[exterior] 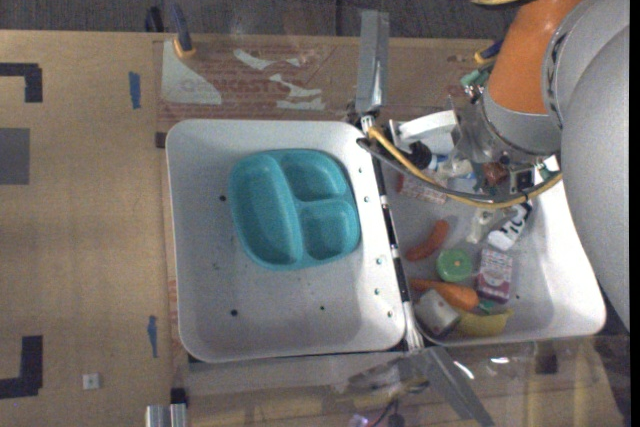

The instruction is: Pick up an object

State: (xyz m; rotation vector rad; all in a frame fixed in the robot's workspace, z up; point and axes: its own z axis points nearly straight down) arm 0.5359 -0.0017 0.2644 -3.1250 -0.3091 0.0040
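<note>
Even, soft overhead light — faint shadows, slightly grainy.

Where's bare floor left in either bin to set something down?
Left bin: open floor in front of the teal divided plate, and a strip along the far-left wall. Right bin: crowded; the sausage, green lid, carrot and pink packet cluster together, with the arm over the back half.

The grey arm came in from the right, bent down toward the left. Its orange band sat above the wrist, and the tool hung low at the end, wrapped in cables; its fingers were hidden.
</note>
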